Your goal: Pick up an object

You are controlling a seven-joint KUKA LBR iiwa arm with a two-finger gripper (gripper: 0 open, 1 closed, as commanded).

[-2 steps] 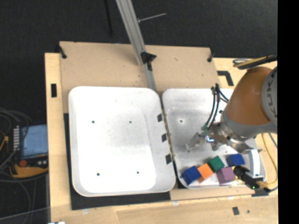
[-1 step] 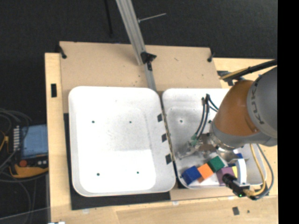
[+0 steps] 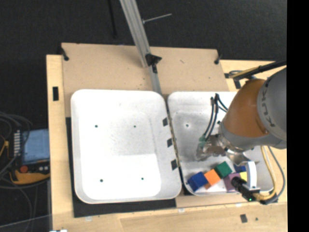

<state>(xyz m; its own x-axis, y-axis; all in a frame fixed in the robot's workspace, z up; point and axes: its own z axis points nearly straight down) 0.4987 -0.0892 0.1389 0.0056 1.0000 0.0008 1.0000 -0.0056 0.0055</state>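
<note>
My gripper hangs low inside the right bin, below the orange band of the arm. Just beneath it, along the bin's near edge, lie a blue block, an orange block and a green block. A purple piece and a yellow piece sit to their right, partly hidden by the arm. The gripper stands a little above and left of the green block, and I see nothing between its parts.
The left bin lies beside the right one, joined by black clips at the shared wall. A slanted metal pole rises behind the bins. Cables and a blue box rest off the bench's left side.
</note>
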